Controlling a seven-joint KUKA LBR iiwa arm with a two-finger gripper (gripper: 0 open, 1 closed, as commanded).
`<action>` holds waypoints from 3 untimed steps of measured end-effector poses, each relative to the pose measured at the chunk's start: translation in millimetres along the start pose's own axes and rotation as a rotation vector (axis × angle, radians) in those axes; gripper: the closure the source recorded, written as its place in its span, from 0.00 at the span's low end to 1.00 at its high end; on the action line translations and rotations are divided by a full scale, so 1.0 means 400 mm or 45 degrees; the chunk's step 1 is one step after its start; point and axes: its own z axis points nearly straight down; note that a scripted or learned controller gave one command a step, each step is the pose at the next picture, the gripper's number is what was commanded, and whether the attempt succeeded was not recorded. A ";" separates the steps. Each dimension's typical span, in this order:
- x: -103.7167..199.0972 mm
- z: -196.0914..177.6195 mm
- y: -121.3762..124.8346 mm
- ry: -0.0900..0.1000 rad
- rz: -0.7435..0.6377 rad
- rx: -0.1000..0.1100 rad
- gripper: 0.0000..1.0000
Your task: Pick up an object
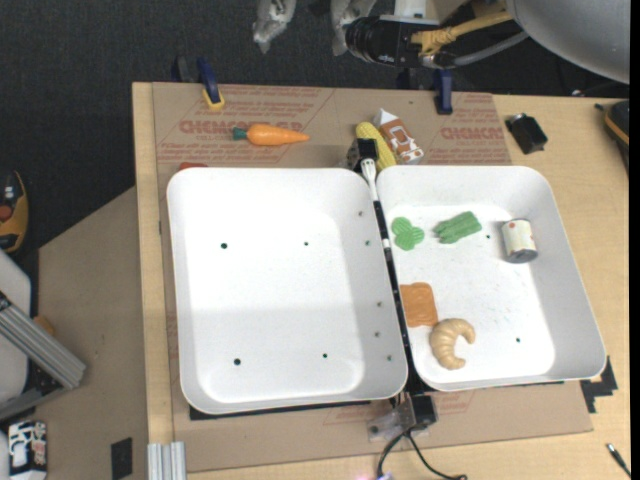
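Note:
My gripper point(305, 13) hangs at the top of the camera view, past the far edge of the bench and over dark floor. Its two fingers point(268, 20) are spread apart with nothing between them. The right bin point(560, 298) holds a green round piece point(407, 234), a green pod point(458, 227), a small white and grey can point(517, 240), an orange slab point(418, 304) and a tan croissant point(452, 343). All of these lie far below the gripper in the view.
The left bin point(270, 288) is beside the right one. On the cardboard behind the bins lie a carrot point(272, 136), a yellow corn cob point(370, 143) and a brown packet point(400, 140). Blue clamps point(210, 83) and a black block point(526, 133) sit at the far edge.

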 end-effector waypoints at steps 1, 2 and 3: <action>0.002 -0.028 0.001 0.001 -0.002 -0.007 1.00; 0.002 -0.027 0.001 0.001 -0.002 -0.005 0.00; 0.004 -0.055 0.001 0.002 -0.003 -0.011 1.00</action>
